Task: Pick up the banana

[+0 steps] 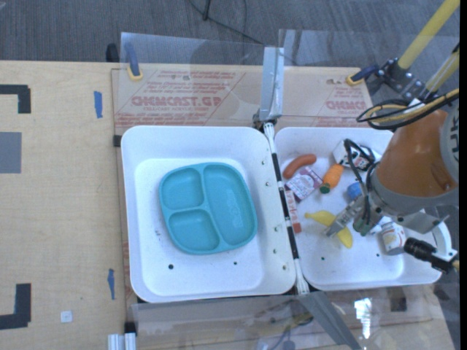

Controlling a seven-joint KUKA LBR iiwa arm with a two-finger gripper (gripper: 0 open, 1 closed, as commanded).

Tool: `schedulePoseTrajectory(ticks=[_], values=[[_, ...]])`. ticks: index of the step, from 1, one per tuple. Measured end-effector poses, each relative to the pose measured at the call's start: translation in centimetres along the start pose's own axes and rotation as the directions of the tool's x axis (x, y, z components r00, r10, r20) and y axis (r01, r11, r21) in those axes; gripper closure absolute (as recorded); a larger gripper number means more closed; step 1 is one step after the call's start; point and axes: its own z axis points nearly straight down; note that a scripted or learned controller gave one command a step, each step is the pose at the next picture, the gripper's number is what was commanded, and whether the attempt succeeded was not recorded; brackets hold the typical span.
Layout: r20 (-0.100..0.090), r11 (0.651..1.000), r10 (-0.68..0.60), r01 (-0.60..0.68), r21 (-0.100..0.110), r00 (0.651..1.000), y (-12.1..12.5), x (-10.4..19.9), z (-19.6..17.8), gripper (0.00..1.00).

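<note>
- The yellow curved banana (330, 224) lies on the floor of the right-hand shallow white bin (321, 272), roughly at that bin's middle, one end near the centre and the other end running toward the arm.
- The grey two-finger gripper (343, 227) is down on the banana, its tip over the fruit's middle; whether the fingers are spread or closed on it cannot be told, and no grasp shows.
- The grey arm with its orange band (416, 162) stands over the banana's right side, covering part of the bin.
- A reddish-brown sausage (299, 165) lies beyond the banana, toward the bin's far wall.
- A small orange carrot-like piece (330, 178) sits between the sausage and the arm, above the banana.
- A flat red-and-white packet (303, 186) rests just up and left of the banana, close to the sausage.
- A small white jar with a printed label (392, 237) lies to the banana's right, beneath the arm.
- A teal three-compartment plastic plate (208, 208) lies in the left-hand shallow white bin (139, 217), well apart from the banana.
</note>
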Motion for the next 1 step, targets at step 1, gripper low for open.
schedulePoseTrajectory(ticks=[1], values=[[-0.016, 1.000, -0.004, 0.004, 0.011, 1.000, 8.25, 3.08, -14.83, 1.00]])
